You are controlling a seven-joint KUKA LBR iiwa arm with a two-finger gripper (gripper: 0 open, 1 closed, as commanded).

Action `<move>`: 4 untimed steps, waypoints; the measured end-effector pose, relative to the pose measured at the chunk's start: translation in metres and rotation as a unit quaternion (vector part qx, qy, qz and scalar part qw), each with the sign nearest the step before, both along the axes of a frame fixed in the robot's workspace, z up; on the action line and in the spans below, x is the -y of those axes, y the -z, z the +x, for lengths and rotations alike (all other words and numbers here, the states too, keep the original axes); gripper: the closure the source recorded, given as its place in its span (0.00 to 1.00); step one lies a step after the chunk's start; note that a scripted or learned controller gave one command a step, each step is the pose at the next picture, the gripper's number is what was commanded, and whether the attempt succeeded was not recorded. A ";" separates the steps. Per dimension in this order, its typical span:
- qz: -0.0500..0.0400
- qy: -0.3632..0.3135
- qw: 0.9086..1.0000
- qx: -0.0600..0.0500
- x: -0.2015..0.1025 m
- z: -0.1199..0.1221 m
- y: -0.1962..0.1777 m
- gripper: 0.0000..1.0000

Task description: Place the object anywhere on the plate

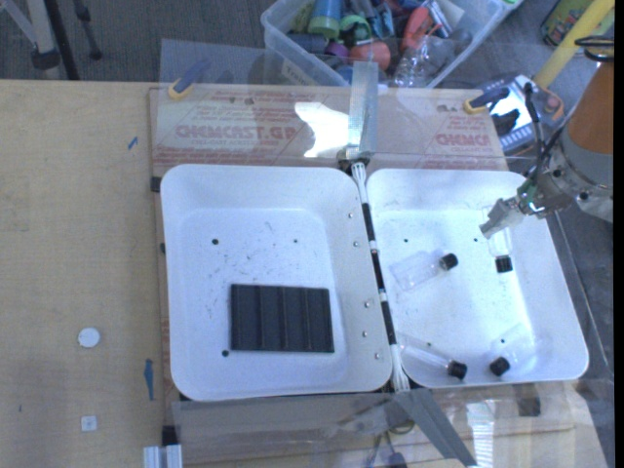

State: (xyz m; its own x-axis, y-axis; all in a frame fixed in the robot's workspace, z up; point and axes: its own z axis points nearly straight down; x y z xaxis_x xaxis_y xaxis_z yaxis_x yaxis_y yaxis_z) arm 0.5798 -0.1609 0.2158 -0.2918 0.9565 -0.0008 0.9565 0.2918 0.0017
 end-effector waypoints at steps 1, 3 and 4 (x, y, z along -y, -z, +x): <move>0.001 0.029 1.000 -0.002 -0.084 -0.047 -0.019 1.00; 0.000 -0.032 0.999 0.000 -0.233 -0.007 0.031 1.00; 0.000 0.015 1.000 -0.001 -0.311 0.032 0.048 1.00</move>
State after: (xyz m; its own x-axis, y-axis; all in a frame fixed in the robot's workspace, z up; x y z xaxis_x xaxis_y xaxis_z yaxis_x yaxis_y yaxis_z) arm 0.6115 0.1506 0.1679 -0.2628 0.9648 0.0002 0.9648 0.2628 -0.0004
